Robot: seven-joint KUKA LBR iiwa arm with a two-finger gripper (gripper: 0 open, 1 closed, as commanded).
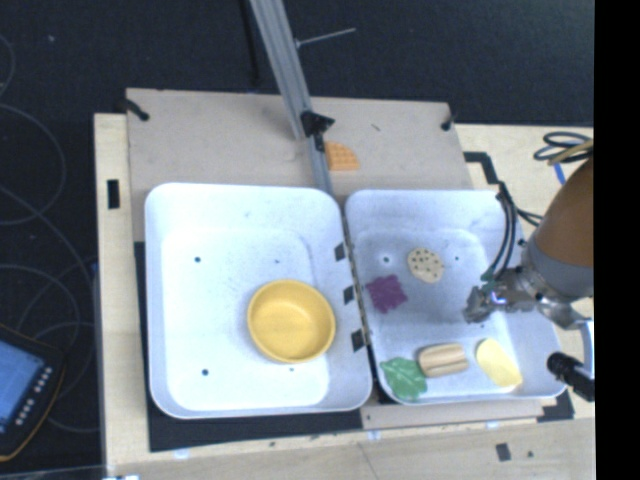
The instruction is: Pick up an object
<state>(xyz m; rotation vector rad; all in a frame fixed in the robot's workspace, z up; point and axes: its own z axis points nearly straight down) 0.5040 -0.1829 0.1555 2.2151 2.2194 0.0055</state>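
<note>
Overhead, the left bin carries a yellow bowl, while in the right bin the gripper hangs low at the right side — finger spread impossible to judge — above the tan roll, yellow piece, green piece, purple scrap and dotted cookie.

Smooth, faintly scuffed white plastic in both bins; glossy yellow plastic in the bowl. Matt pale wood across the bench, dull brown board behind. Brushed grey metal along the slanted rail.
</note>
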